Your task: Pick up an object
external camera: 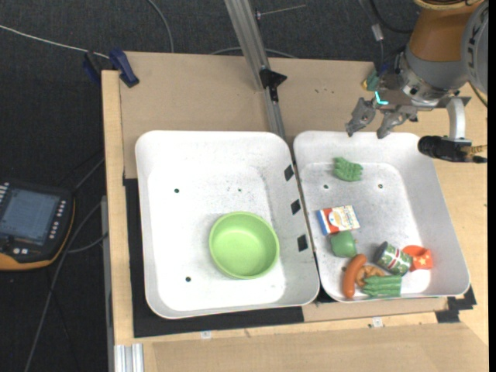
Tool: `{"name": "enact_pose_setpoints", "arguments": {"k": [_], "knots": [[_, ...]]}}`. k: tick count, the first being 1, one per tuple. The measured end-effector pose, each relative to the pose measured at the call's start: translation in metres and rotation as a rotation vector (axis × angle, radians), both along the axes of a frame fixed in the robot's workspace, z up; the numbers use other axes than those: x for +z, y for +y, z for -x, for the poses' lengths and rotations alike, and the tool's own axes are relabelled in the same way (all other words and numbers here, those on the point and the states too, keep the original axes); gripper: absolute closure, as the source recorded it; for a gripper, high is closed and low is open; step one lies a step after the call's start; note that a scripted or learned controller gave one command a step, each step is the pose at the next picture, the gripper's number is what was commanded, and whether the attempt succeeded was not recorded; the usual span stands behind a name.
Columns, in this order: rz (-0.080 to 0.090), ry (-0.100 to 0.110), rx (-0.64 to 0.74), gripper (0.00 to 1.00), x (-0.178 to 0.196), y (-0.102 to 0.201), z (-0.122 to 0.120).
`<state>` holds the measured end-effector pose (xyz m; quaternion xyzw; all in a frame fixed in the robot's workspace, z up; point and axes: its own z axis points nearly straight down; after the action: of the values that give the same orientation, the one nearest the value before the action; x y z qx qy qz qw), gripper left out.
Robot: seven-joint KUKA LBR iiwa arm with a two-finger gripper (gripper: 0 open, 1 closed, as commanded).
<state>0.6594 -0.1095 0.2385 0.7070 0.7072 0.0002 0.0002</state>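
My gripper (pixel 370 126) hangs above the far rim of the right bin (pixel 434 192), its two fingers spread open with nothing between them. Just below it in that bin lies a small green leafy piece (pixel 348 169). Nearer the front lie a red, white and blue carton (pixel 338 219), a green round piece (pixel 343 244), a small can (pixel 394 258), an orange-red piece (pixel 419 257), a sausage (pixel 353 273) and a green ridged vegetable (pixel 383 287).
The left bin (pixel 167 208) holds a light green bowl (pixel 243 244). A slanted metal post (pixel 252 45) rises behind the two bins. A tablet-like pendant (pixel 31 223) lies off the bench at the left.
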Motion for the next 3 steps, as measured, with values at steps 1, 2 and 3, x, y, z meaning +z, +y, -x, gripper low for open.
{"name": "enact_pose_setpoints", "arguments": {"k": [1,2,3], "knots": [[0.000,0.000,0.000,0.00,0.000,0.000,0.000],[-0.001,0.005,0.000,0.00,-0.060,0.006,0.005],[0.000,0.006,0.000,0.00,-0.120,0.004,-0.001]]}}
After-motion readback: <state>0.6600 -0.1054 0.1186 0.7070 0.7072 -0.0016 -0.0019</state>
